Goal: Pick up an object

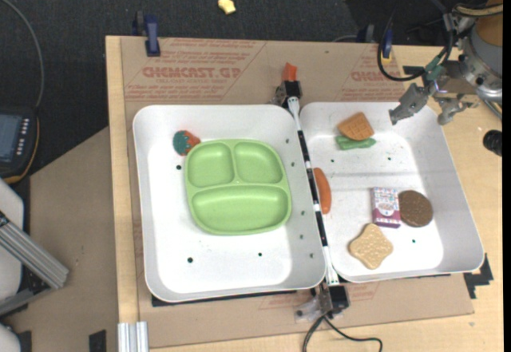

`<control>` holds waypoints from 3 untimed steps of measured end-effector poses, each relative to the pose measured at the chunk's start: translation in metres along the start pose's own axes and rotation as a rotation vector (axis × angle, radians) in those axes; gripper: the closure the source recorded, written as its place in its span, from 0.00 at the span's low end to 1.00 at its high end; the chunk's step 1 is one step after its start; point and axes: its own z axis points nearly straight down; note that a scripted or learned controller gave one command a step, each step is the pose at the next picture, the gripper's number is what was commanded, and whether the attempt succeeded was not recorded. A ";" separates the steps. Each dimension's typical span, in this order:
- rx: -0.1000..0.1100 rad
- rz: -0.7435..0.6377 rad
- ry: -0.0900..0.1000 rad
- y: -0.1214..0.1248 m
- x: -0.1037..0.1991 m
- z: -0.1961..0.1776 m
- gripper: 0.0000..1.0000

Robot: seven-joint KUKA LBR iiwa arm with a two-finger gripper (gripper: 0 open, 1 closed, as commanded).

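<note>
Tool (pixel 425 103) sits over the upper right corner of the right bin (pixel 459 183), fingers spread apart with nothing between them, one finger (pixel 407 105) over the bin's back rim. It's well apart from every item.

Right bin contents: sandwich (pixel 355 128) on a green piece, near the back and closest to the tool. Hot dog (pixel 322 189) lies along the left wall by the divider. Purple box (pixel 386 207) is touching a brown cookie (pixel 415 208) on its right. Cracker (pixel 371 246) is just in front of the box, near the front rim.

Left bin (pixel 160 255) holds a green tray (pixel 237 187) with three compartments, lying flat in the middle. Small red-green toy (pixel 186 141) is just beside the tray's upper left corner.

Both bins sit side by side on the desk (pixel 128 183). Yellow scrap (pixel 227 5) lies on the floor behind the desk.
</note>
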 end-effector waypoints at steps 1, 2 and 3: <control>0.011 0.006 0.001 -0.040 -0.039 0.111 0.00; -0.002 0.004 0.009 -0.045 -0.072 0.198 0.00; -0.012 0.003 -0.004 -0.084 -0.036 0.192 0.00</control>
